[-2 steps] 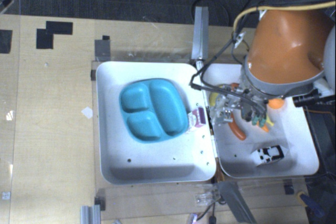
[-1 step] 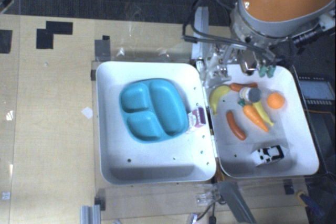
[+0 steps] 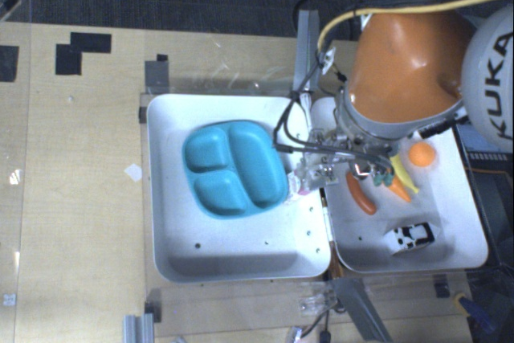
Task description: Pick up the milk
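Note:
The milk is a small carton with black and white patches, lying on its side near the front of the right bin. My gripper hangs low over the divide between the two bins, beside the right edge of the blue plate. It is well to the left of the milk and farther back, and apart from it. The orange-banded wrist covers the back of the right bin.
A blue divided plate lies in the left bin. In the right bin are a red sausage, a carrot and a yellow piece, and an orange ball. Cables loop around the wrist.

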### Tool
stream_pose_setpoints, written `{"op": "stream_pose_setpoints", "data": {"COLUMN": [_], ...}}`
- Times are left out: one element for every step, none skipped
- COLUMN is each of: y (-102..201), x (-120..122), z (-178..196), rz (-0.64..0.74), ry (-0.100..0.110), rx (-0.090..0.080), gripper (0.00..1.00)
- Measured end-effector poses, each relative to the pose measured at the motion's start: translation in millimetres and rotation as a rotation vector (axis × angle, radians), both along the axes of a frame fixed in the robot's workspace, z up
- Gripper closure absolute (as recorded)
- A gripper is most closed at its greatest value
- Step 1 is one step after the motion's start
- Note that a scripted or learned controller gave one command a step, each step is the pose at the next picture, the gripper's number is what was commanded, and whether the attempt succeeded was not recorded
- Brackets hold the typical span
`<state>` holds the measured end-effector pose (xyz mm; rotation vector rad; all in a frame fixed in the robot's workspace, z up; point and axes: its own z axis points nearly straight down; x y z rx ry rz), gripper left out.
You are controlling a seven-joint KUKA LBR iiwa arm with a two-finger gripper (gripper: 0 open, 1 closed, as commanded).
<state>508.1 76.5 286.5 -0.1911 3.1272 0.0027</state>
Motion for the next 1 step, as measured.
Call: {"op": "stream_pose_setpoints", "data": {"y": [31.4], "x": [33.1], "z": [86.9], "rz": [0.422], "ry": [-0.006], "rx": [-0.002], "gripper": [1.00]}}
